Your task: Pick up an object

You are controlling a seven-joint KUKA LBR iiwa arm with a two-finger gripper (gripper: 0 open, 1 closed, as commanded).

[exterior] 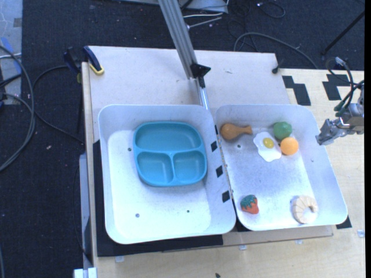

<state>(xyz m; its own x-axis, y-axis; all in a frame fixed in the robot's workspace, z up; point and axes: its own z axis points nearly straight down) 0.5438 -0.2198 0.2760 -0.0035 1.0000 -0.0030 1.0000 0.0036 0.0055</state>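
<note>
While your end effector (328,133) is hanging just outside the right bin's (324,155) far wall, whether it is parted or closed you cannot tell; nothing is being carried; the orange ball (289,146), nearest, is sitting beside the fried egg (267,146).

Single fixed overhead camera — slanted down over both bins (116,225).

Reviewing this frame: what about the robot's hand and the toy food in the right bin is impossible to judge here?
- Grey hand, camera view: cut off by the right edge and small, so its finger state is unclear.
- Red strawberry-like toy: too small to identify surely.
- Beige shrimp-like toy: detail blurred.
</note>
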